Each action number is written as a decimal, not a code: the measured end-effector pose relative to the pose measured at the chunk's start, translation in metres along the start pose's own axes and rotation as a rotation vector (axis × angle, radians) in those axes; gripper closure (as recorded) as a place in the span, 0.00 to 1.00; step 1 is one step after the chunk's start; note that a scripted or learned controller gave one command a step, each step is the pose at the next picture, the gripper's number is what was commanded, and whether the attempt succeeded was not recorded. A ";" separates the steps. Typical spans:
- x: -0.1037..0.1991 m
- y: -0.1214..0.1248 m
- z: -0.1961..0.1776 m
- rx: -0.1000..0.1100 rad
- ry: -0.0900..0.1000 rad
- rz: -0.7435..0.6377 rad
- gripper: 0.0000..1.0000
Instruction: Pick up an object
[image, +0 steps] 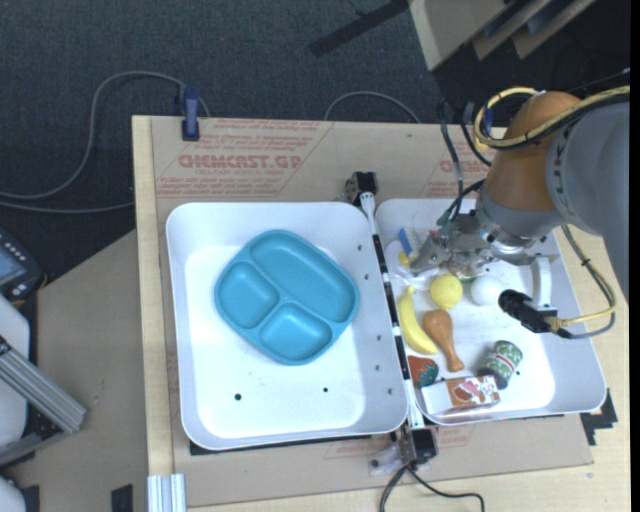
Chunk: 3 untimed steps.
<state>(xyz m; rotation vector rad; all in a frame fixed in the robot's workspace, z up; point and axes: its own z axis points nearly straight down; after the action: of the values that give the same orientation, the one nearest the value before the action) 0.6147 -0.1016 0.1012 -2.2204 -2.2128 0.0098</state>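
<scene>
The right bin (575, 385) holds several small items. A yellow ball (446, 291) lies beside a white ball (485, 292). A banana (412, 322) runs along the bin's left wall, with a brown drumstick (442, 335) next to it. Nearer the front sit a green patterned can (504, 360), a red and white packet (472, 391) and a small red piece (424, 372). A blue item (405, 243) lies at the back left. My gripper (455, 257) hangs low over the back of this bin, just behind the yellow ball.
The left bin (200, 390) bears a blue divided plate (286, 296). A black clamp (362, 186) sits behind the rims where the bins meet. My arm's grey and orange body (540, 150) covers the right bin's back right corner. Cables trail over the board behind.
</scene>
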 end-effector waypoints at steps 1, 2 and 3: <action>-0.001 -0.010 0.010 -0.026 -0.002 -0.006 0.00; -0.004 -0.009 -0.002 -0.032 -0.009 -0.002 1.00; -0.004 -0.009 -0.001 -0.029 -0.008 -0.002 0.00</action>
<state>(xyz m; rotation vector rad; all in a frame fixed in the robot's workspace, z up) 0.6052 -0.1056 0.1021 -2.2364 -2.2339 -0.0140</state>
